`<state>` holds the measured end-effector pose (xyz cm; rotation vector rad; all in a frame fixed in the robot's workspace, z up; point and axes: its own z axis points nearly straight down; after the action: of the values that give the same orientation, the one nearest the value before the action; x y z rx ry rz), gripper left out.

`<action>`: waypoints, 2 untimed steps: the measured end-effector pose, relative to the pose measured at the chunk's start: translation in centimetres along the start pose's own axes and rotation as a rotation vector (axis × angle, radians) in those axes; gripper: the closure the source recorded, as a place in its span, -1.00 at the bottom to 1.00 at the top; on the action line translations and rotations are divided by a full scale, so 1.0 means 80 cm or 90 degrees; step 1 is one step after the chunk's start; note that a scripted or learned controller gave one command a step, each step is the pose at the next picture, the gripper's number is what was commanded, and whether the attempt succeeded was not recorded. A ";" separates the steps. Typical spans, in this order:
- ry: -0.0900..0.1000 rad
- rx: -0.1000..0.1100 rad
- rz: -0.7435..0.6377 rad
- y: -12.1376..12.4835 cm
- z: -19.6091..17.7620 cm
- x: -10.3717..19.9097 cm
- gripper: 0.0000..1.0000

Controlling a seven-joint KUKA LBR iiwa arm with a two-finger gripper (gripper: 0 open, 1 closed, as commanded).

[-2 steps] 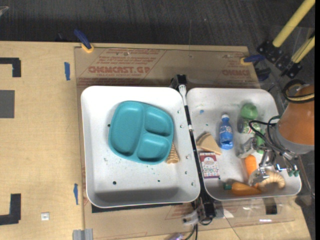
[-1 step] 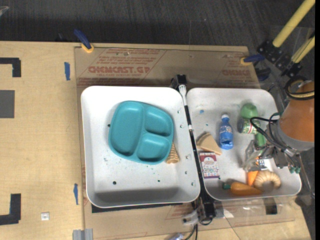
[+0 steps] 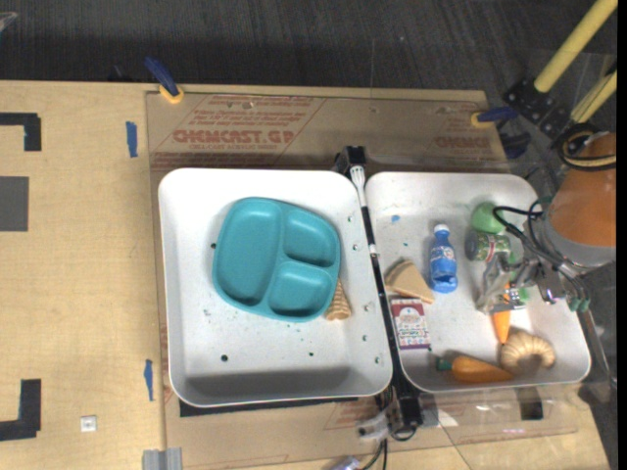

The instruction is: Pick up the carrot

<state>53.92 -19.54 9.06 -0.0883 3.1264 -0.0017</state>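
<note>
Camera view: the carrot (image 3: 477,367) lies in the right bin (image 3: 416,189), close to its near wall, long axis roughly left-right across the bin, green stub end to the left. A tan croissant (image 3: 526,352) touches its right end. The gripper (image 3: 502,284) hangs above the bin's right part, over a small orange piece (image 3: 501,324), apart from the carrot; whether it is wide or narrow I cannot tell. A blue bottle (image 3: 443,258) lies further left. The left bin (image 3: 186,262) bears a teal plate (image 3: 276,258).
</note>
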 end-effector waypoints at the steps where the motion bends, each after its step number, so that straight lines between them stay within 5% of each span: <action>1: 0.001 0.000 0.000 0.000 0.001 0.001 -1.00; 2: 0.002 0.000 0.264 -0.031 0.001 0.052 -1.00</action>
<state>49.95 -22.23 8.93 0.5577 3.0801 0.0028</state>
